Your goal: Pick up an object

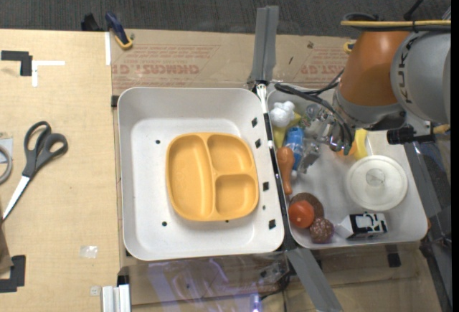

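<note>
The gripper [315, 142], whose grasp I cannot tell, hangs over the right bin [409, 228] just beside a blue bottle [294, 140] at the bin's left wall, likely light, stiff and slick, best pinched across its middle

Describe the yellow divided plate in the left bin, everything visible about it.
The yellow divided plate looks like smooth plastic, a rounded square with three compartments: one long section on its left and two smaller ones on its right. It lies flat, right side up, near the middle of the left bin, resting on the bin's floor.
</note>
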Motion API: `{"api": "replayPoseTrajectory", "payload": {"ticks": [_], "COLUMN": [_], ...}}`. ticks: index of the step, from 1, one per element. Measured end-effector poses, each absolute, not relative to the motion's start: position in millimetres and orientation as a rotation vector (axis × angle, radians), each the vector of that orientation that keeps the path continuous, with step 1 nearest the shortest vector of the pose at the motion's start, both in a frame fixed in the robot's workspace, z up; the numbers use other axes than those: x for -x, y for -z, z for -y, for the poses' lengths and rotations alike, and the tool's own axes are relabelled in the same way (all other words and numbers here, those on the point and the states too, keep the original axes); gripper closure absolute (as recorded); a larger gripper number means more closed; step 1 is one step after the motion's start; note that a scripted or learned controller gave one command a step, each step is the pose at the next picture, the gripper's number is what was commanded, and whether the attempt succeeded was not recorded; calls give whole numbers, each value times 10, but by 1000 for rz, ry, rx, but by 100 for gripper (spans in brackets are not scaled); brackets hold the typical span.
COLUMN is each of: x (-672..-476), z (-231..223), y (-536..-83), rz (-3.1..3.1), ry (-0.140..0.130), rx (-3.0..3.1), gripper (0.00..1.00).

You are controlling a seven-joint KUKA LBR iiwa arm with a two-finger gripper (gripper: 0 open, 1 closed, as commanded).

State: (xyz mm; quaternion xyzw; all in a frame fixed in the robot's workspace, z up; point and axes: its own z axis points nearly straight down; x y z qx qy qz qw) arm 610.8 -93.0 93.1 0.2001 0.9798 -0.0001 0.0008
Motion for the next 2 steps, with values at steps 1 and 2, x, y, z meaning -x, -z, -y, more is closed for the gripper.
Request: {"api": "replayPoseTrajectory", "payload": {"ticks": [1, 2], "x": [-6029, -6599], "z": [1516, 1149], "y": [-923, -937], "rz": [-2726, -2766], "ry": [1, 2], "rx": [-1556, -1481], "gripper": [0, 0]}}
